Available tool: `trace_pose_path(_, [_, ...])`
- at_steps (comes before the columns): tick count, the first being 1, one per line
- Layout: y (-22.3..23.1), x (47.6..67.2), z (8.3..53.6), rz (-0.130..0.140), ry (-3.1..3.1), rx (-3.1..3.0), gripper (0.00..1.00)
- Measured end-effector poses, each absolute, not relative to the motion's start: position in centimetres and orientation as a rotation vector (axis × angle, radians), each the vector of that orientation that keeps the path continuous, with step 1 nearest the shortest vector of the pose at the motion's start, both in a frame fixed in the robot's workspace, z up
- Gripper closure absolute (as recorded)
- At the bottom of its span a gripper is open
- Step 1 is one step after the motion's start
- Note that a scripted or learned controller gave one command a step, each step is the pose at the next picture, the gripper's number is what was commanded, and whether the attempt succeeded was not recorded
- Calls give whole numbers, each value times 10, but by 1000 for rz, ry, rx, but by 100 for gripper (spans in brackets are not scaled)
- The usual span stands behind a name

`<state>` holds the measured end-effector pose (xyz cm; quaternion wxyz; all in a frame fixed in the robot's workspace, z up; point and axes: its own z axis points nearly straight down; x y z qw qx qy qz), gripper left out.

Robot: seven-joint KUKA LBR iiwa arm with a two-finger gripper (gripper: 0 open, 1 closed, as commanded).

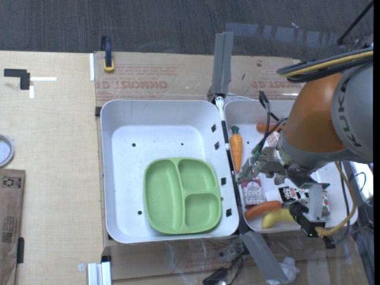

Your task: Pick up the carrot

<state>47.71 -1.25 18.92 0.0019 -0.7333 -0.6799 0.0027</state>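
Note:
The carrot, orange with a small green top, lies lengthwise against the left wall of the right bin, its top pointing toward the far side. My gripper hangs low over that bin, just right of and slightly nearer than the carrot's thin end. The grey and orange arm covers most of the right bin behind it. Nothing shows held in the gripper.
A green three-part plate sits in the left bin. In the right bin lie a small red-labelled pouch, a red sausage, a banana and another orange piece. A blue-handled clamp stands at the back.

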Motion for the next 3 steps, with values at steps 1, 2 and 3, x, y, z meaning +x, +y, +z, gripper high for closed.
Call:
trace_pose_path(1, [2,552,189,9,-1961,-2452,0])
trace_pose_path(2, [-115,588,101,8,-1722,-2625,0])
trace_pose_path(3, [-17,507,189,9,-1857,-2530,0])
